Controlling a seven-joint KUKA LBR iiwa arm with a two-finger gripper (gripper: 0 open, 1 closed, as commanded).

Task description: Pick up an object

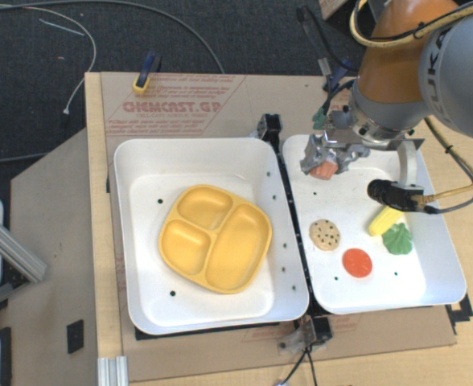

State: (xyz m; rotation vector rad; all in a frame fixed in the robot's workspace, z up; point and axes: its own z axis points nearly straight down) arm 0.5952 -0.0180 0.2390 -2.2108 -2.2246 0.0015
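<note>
My gripper [325,161] is low over the far left corner of the right bin [429,288]. A small salmon-red piece [326,170] sits between its fingertips, and the fingers are shut on it. I cannot tell whether the piece is lifted or still resting on the bin floor. Nearer the front of the same bin lie a speckled cookie [325,234], a red disc [357,262], a yellow piece [384,220] and a green leafy piece [397,238].
The left bin [140,296] holds a yellow divided plate [215,237]. A black fitting with a yellow cable [394,193] hangs off the arm above the yellow piece. The bins' shared rim [289,215] runs just left of the gripper.
</note>
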